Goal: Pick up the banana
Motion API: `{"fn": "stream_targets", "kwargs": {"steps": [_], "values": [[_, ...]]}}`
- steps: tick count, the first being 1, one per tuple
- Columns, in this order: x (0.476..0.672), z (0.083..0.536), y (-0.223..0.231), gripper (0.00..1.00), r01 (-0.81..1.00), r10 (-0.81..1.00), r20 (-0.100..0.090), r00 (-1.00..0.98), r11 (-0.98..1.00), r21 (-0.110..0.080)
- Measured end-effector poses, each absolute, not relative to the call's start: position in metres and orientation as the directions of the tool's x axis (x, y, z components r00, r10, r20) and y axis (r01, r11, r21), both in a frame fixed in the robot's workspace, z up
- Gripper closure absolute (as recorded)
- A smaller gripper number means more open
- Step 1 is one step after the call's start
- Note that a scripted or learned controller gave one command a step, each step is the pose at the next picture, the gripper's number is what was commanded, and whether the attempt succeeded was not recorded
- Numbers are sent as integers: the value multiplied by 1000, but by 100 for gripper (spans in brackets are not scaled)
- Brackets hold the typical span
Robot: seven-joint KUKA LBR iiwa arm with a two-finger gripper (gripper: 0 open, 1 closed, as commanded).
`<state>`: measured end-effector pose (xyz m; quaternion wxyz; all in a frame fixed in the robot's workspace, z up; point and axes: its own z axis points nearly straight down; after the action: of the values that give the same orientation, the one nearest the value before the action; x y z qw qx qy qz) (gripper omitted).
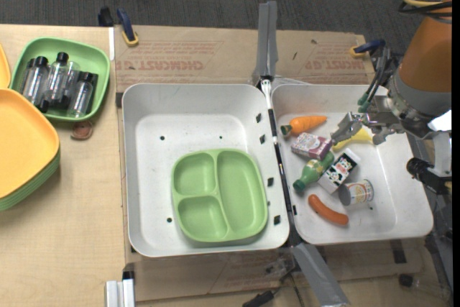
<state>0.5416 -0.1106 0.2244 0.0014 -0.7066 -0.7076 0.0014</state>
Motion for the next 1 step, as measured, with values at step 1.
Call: {"fn": "stream_targets", "kwargs": {"steps": [1], "values": [[542, 232, -111, 100, 1000, 1000, -1, 1, -1, -6]]}}
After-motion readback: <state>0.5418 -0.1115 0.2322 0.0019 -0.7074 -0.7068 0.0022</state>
